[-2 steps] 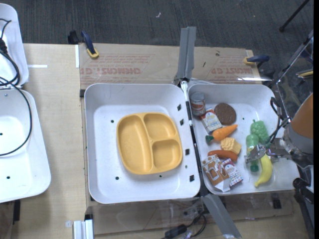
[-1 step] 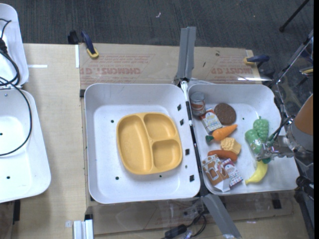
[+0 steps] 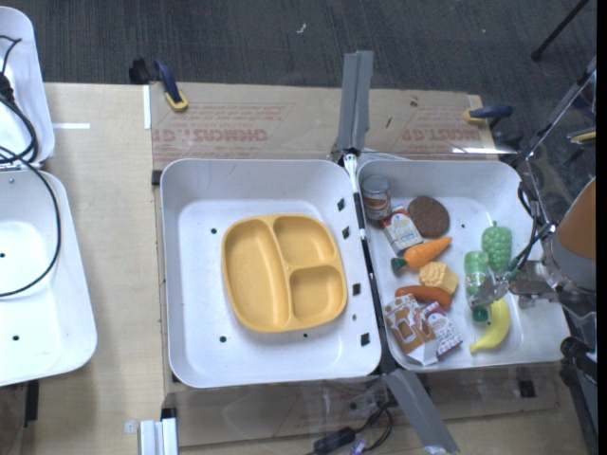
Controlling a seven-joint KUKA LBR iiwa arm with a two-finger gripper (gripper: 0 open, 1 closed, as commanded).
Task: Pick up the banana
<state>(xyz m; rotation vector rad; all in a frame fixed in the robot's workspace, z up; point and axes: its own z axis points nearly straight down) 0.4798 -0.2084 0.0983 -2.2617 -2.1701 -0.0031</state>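
The banana (image 3: 493, 327) lies near the front right corner of the right bin (image 3: 446, 171), its long axis running from far-right down to near-left, with green grapes (image 3: 496, 245) farther back and a snack packet (image 3: 424, 328) to its left. The gripper (image 3: 489, 295) hangs just over the banana's far end, slightly to its left, reaching in from the right. I cannot tell how its tips stand, so any grasp remains unconfirmed.

Two white bins (image 3: 180, 254), one yellow tray (image 3: 283, 271), one banana (image 3: 493, 326) (others: roughly nine).
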